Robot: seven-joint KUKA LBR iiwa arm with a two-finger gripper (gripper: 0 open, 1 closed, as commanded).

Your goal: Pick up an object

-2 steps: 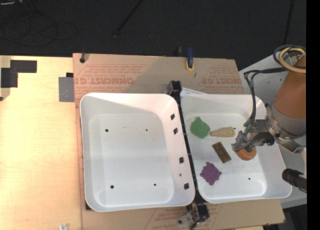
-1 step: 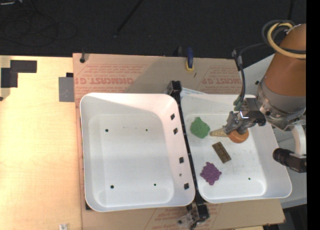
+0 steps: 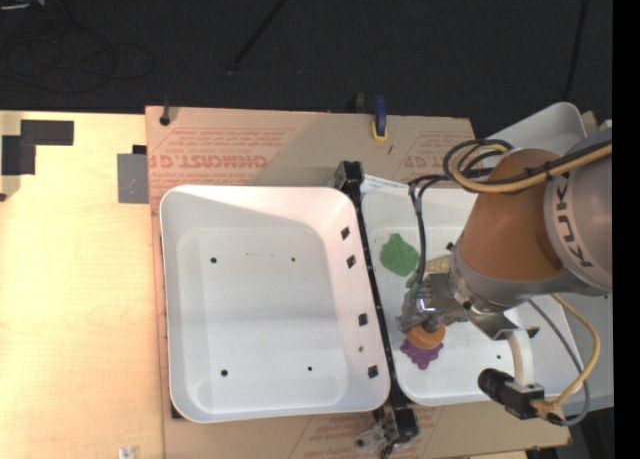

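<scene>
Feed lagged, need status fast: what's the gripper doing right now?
Gripper: low in the right bin, over an orange object and a purple object; grip cannot be told.

Green object (image 3: 400,254), purple object (image 3: 420,352) and small orange object (image 3: 431,333) lie in right bin (image 3: 450,392).

The arm (image 3: 520,237) hides much of the right bin (image 3: 440,387), perhaps half.

Reaching in from the right edge, orange band above the wrist, bent steeply down; end effector (image 3: 424,313) low near the left wall of the right bin (image 3: 455,392).
</scene>
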